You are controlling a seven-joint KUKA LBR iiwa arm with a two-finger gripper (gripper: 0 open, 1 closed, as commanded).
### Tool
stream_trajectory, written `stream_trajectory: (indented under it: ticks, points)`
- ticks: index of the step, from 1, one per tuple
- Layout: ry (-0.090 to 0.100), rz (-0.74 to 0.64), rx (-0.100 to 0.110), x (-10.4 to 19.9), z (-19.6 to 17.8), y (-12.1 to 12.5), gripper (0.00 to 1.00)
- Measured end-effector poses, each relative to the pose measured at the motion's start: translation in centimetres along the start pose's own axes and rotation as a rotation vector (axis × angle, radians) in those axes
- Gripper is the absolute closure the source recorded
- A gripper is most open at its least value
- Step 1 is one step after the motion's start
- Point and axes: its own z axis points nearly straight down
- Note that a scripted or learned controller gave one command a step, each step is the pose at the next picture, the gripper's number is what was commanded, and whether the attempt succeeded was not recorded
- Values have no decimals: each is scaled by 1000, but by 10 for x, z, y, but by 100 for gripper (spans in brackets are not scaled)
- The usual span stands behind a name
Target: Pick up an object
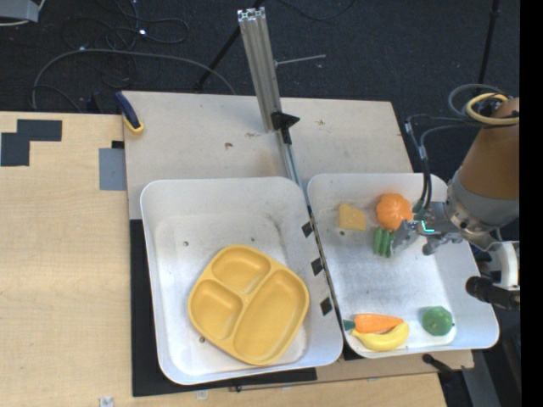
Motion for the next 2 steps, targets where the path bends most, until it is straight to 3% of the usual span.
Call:
stream_trajectory:
  ticks: [1,2]
  points:
    - [-1,0,-4,0,-2,1,0]
    - [1,1,3,-7,48,-6,0]
